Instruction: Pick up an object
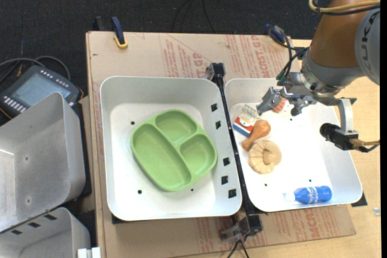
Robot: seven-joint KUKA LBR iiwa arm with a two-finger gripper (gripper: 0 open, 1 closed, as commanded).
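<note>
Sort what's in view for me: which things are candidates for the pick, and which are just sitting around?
Job:
- end effector over the right white bin
- orange toy drumstick
- tan scalloped pastry-shaped toy
- blue plastic bottle
- small red, white and blue packet

Lying about:
- green three-compartment plastic tray in the left white bin
- grey handheld screen unit off the bench

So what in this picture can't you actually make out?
- The claw: small and seen from above, so its state and whether it holds the orange bit at its tip are unclear.
- The packet in the right bin: partly under the drumstick toy; its print is too small to read.
- The arm: cut off by the right edge.
- The bottle: label too small.
</note>
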